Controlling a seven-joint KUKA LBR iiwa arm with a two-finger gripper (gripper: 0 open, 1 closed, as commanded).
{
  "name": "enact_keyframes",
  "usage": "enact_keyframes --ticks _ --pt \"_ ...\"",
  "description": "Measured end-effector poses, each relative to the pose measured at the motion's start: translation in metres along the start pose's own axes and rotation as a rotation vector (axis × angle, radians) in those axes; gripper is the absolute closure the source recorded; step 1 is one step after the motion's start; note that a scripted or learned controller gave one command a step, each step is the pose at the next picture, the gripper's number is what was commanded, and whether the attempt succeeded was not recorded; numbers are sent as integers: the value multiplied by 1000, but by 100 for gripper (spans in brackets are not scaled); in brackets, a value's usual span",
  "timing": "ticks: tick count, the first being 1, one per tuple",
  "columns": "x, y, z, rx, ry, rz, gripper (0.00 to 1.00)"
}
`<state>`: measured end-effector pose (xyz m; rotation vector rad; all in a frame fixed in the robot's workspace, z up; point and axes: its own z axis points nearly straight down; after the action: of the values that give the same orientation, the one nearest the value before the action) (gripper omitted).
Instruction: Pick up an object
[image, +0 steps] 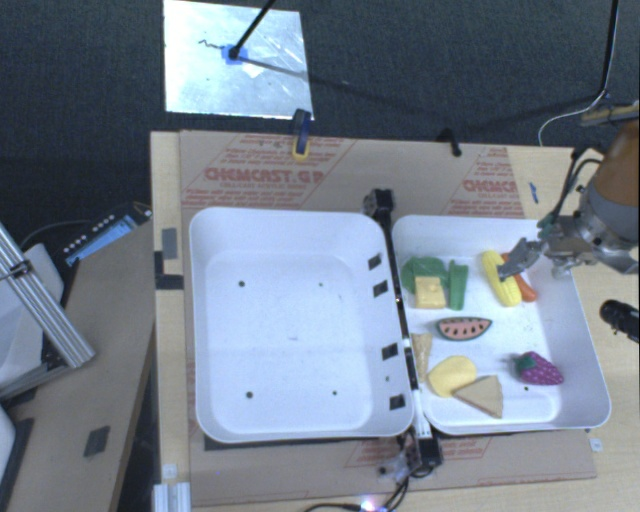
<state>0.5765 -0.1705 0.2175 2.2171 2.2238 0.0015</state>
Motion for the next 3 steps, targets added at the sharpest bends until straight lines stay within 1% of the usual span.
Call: enact_keyframes --ticks 1,2,3 --pt "10 -5 140 5 1 1 0" --pt "31 97 131 -11 -1 -7 0" --pt "-42 94 14 -13 -7 6 0"
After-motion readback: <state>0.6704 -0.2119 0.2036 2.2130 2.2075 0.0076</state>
